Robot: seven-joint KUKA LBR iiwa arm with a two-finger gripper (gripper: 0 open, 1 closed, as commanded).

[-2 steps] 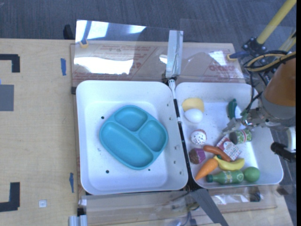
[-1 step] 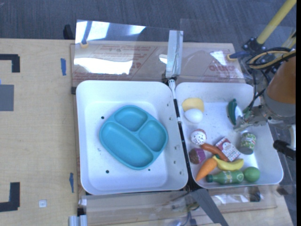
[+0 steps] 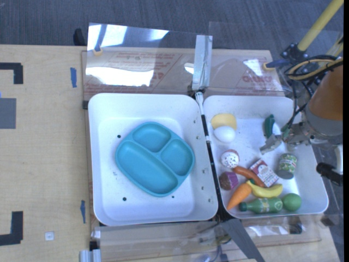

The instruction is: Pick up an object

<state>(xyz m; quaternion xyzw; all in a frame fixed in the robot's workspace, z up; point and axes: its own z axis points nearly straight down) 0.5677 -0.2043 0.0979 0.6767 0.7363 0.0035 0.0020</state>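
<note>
The right white bin (image 3: 319, 187) holds several toy foods. Among them are a yellow lemon (image 3: 223, 120), a white egg (image 3: 224, 134), a spotted ball (image 3: 229, 159), an orange carrot (image 3: 238, 194), a banana (image 3: 266, 190), a red-and-white packet (image 3: 266, 173), a green can (image 3: 287, 165), a green bottle (image 3: 263, 205), a lime (image 3: 292, 201) and a dark green pepper (image 3: 269, 125). My gripper (image 3: 286, 142) hangs over the bin's right side, just above the green can and right of the pepper. Its fingers (image 3: 271, 144) are spread open with nothing between them.
The left white bin (image 3: 103, 113) holds a blue divided plate (image 3: 155, 158). Clear plastic walls (image 3: 203, 64) stand behind both bins. Cables (image 3: 305, 64) and a yellow pole (image 3: 324, 15) sit at the upper right, beside the grey arm with its orange band (image 3: 330, 94).
</note>
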